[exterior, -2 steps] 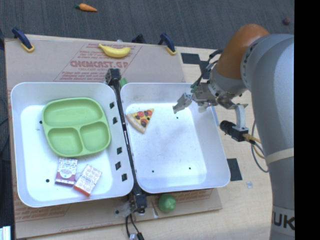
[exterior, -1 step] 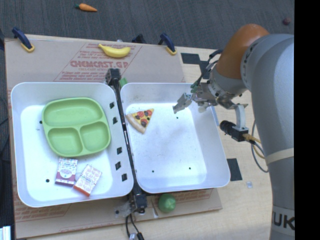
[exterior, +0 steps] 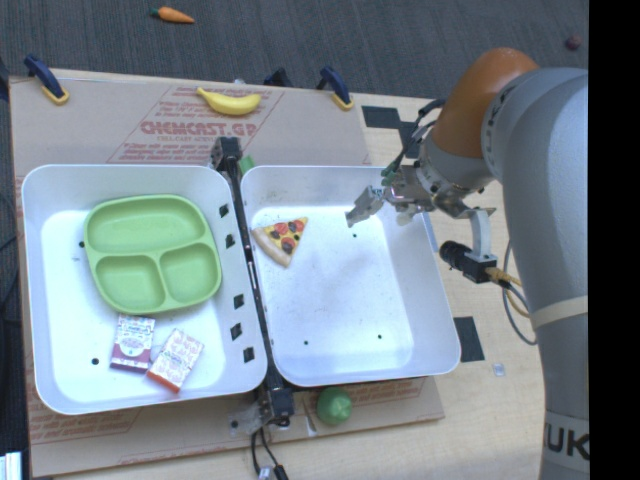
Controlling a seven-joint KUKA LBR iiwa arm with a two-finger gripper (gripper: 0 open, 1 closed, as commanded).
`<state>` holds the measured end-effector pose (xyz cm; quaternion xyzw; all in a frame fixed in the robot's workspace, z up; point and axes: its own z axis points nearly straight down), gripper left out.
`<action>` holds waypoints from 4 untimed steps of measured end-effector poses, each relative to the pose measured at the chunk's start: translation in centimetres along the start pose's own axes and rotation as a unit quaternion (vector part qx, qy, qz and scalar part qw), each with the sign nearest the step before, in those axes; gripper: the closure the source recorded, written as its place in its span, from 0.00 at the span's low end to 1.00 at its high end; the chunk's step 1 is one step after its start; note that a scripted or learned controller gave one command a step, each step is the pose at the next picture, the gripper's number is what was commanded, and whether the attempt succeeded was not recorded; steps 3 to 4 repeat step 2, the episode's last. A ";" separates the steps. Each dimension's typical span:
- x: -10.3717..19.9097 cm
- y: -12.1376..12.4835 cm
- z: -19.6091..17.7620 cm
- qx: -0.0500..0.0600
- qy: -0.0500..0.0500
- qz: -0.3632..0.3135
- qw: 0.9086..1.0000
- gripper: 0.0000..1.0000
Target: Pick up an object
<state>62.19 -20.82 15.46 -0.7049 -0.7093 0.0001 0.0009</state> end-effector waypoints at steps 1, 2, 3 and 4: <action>0.0 0.0 0.0 0.000 0.000 0.000 1.000 0.00; 0.0 0.0 0.0 0.000 0.000 0.000 1.000 0.00; 0.0 0.0 0.0 0.000 0.000 0.000 1.000 0.00; 0.0 0.0 0.0 0.000 0.000 0.000 1.000 0.00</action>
